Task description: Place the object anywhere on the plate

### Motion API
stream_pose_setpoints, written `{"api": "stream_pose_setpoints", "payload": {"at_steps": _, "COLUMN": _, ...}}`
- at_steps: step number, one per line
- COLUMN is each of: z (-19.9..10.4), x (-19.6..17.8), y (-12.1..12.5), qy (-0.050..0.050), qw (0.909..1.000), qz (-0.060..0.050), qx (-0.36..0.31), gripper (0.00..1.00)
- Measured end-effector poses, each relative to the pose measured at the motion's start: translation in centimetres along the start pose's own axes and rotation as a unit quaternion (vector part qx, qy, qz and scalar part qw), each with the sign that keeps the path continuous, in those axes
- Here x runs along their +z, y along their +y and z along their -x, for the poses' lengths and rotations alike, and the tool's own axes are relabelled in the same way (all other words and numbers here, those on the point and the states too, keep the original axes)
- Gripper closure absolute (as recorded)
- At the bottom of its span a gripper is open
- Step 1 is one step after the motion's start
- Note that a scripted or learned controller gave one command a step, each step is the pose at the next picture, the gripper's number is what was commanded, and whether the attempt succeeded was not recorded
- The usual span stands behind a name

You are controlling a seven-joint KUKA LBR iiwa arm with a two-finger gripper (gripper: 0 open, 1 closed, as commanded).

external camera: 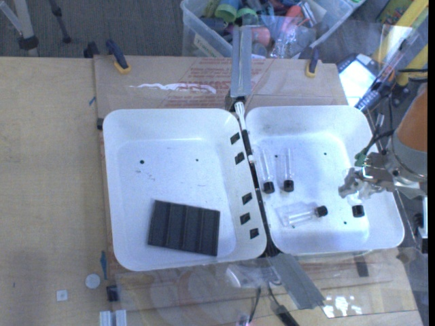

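Note:
A black ridged plate (184, 227) lies flat in the front part of the left bin (129, 134). In the right bin (319, 124) lie three clear vials with black caps: two side by side (265, 174) (287, 171) near the divider, and a third one (302, 214) on its side closer to the front. A small black cap (358, 210) sits near that bin's right wall. My gripper (352, 184) hangs over the right side of the right bin, just above and left of the black cap, apart from the vials. Nothing is visibly held.
A row of black clips (245, 178) runs along the divider between the bins. A clear tub of coloured toys (272, 9) stands behind the bench. Cables and equipment (380, 87) crowd the right side by the arm.

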State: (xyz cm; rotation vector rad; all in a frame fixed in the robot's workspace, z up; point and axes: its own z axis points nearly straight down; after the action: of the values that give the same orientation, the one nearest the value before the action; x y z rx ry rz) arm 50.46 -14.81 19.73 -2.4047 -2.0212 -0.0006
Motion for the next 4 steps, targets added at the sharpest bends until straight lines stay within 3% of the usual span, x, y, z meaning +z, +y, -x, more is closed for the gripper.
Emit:
{"api": "stream_pose_setpoints", "payload": {"at_steps": 1, "z": -6.0, "x": 1.4, "y": 0.3, "qy": -0.001, "qw": 0.9881, "qz": 0.000, "qx": 0.154, "gripper": 1.00}}
{"api": "stream_pose_setpoints", "payload": {"at_steps": 2, "z": -15.3, "x": 1.3, "y": 5.0, "qy": 0.000, "qw": 0.9996, "qz": 0.000, "qx": 0.030, "gripper": 1.00}}
{"api": "stream_pose_setpoints", "payload": {"at_steps": 3, "z": -20.2, "x": -8.7, "y": -5.3, "qy": 0.000, "qw": 0.9979, "qz": -0.001, "qx": -0.064, "gripper": 1.00}}
{"api": "stream_pose_setpoints", "payload": {"at_steps": 4, "z": -26.2, "x": -6.3, "y": -4.3, "qy": -0.001, "qw": 0.9970, "qz": 0.000, "qx": 0.077, "gripper": 1.00}}
